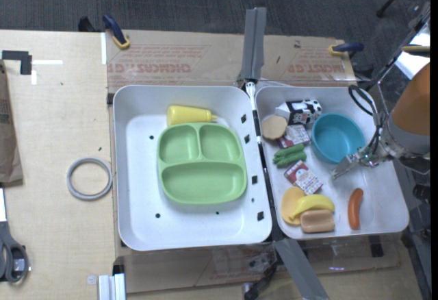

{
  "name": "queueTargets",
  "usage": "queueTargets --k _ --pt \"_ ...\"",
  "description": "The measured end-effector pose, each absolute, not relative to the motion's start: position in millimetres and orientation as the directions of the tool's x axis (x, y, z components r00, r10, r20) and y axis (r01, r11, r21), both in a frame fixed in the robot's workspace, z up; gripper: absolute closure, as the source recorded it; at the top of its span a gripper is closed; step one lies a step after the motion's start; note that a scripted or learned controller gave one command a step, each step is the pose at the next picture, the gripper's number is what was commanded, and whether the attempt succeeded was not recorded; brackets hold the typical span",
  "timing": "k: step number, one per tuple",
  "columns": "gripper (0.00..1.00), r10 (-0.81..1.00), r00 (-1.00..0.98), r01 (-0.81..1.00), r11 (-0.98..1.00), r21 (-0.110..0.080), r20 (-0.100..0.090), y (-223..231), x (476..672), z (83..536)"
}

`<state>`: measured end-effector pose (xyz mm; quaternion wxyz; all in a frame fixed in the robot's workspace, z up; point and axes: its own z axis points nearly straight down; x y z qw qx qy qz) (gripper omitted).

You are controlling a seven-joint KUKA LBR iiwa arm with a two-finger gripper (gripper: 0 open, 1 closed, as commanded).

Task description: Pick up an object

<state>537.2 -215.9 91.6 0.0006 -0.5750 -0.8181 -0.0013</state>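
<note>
Orange-banded and grey, the arm is reaching in from the right, its gripper [344,167] hanging low over the right bin [393,206], just beside the blue bowl [337,138]. Whether it is gripping anything I cannot tell. A red sausage [354,208] is lying nearest, just below and slightly right of the gripper, its long axis running nearly straight toward the bin's front edge.

Grey robot arm with orange band [419,108]: cut off by the right edge. Brown paper item [8,131]: cropped at the left edge. Metal scissors [10,259]: partly cut off at lower left. Small printed packets [304,178]: lettering too small to be read. Yellow flat piece [291,201]: partly covered by a yellow banana-shaped toy [311,205].
</note>
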Motion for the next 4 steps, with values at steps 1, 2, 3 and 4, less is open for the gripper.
queueTargets --k 1,2,3,4 --pt "0.0 0.837 -0.548 0.837 0.548 0.001 -0.001 -202.1 584.3 91.9" --pt "0.0 0.891 -0.454 0.891 0.454 -0.001 -0.002 -208.3 639.1 91.7" --pt "0.0 0.934 -0.356 0.934 0.356 -0.001 -0.003 -132.9 657.7 92.9" --pt "1.0 0.933 -0.359 0.933 0.359 0.004 -0.009 -133.8 659.6 105.4"
